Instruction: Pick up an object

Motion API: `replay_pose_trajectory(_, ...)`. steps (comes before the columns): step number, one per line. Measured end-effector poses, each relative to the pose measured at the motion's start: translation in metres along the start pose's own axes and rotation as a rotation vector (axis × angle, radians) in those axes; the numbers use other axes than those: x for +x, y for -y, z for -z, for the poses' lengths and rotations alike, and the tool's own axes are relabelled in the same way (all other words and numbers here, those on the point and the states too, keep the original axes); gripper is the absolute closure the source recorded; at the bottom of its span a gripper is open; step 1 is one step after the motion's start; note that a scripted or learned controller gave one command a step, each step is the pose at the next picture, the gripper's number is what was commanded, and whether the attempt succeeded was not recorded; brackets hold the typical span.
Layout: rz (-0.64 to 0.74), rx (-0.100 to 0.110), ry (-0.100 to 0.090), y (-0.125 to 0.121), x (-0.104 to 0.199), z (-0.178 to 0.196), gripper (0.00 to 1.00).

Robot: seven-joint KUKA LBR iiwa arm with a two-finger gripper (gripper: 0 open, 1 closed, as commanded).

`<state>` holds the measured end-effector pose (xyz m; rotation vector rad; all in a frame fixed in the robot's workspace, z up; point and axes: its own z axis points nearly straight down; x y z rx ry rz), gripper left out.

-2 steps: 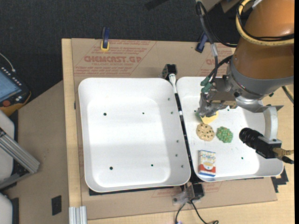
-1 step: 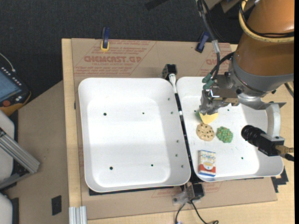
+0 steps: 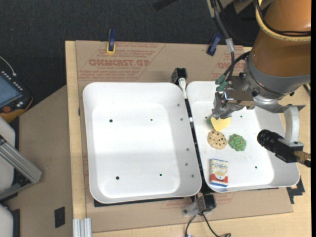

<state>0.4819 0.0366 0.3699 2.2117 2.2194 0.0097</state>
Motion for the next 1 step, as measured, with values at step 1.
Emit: replay_pose_trajectory(1, 0.001, -0.003, 0.001, -0.0008, 0.0002, 0.0102, 1.0)
